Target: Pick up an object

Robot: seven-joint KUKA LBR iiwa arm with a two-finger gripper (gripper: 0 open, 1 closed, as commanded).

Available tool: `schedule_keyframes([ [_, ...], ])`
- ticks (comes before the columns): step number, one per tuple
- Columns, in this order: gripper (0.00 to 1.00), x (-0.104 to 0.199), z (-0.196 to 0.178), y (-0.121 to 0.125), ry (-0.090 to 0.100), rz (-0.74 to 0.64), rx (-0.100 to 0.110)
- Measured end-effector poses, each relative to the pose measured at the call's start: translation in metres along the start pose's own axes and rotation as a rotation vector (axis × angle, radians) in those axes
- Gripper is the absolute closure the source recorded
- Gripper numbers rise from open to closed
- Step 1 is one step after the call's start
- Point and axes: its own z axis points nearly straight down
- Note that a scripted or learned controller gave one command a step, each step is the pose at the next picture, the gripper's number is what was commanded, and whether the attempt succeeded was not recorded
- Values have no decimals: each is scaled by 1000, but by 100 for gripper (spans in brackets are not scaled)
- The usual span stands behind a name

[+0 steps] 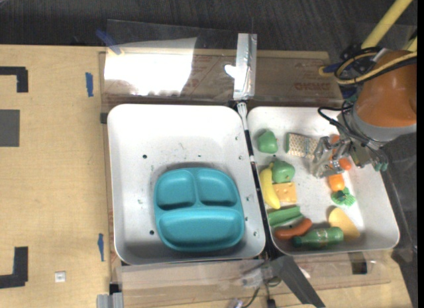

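Gripper (pixel 329 159) hangs low in the right white bin (pixel 387 224), and whether it is released or clenched cannot be told from this slanted view. Just below it, nearly touching, lies a small orange carrot-like toy with a green top (pixel 338 187), long axis running down the view, probably the nearest pick. Left of the gripper sits a pale speckled block (pixel 299 144); further left, a green rounded toy (pixel 267 142) and yellow banana (pixel 269 190).

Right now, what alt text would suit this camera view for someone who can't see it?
A robot arm's gripper hovers in the right bin among toy foods. The left bin holds a teal divided tray.
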Motion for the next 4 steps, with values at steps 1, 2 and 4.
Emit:
schedule_keyframes([
  [1,0,0,1,0,1,0,-1],
  [2,0,9,13,-7,15,67,-8],
  [4,0,48,12,-16,14,5,-4],
])
